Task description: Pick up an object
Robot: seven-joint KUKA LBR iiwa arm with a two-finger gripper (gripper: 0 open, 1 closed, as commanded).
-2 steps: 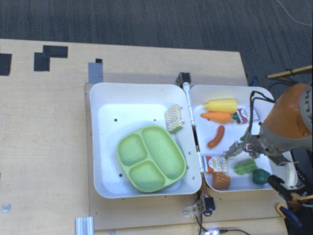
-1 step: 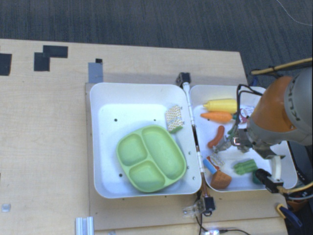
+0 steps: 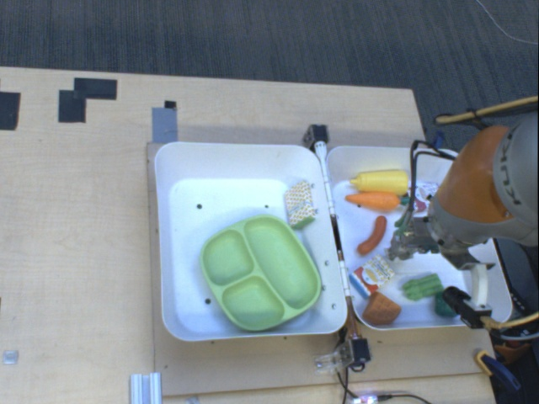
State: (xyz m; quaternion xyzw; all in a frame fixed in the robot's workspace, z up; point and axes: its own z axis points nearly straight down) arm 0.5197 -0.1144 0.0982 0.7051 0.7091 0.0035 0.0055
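At the left we see the left bin, which holds a green divided plate lying toward its near edge, three compartments up. Just beyond the plate's far right rim, against the bin's right wall, sits a small speckled, pale sponge-like block. A divider rail runs between the bins.

In the right bin the candidates for picking are gathered. Near its far edge lies a yellow toy banana or corn, with an orange carrot just beside it on the near side. Below those, a small reddish sausage lies slanted. Toward the near edge we find a red, white and blue packet, a brown rounded piece at the near wall, and a green leafy item to their right.

The gripper hangs low over the middle of this bin, just right of the sausage and above the packet. We cannot tell how it is set, nor whether it touches anything; nothing shows as lifted.

We judge the step to be the descent onto a target, likely the sausage or the packet. The next move calls for closing squarely on one item, clear of its neighbours, then rising straight.
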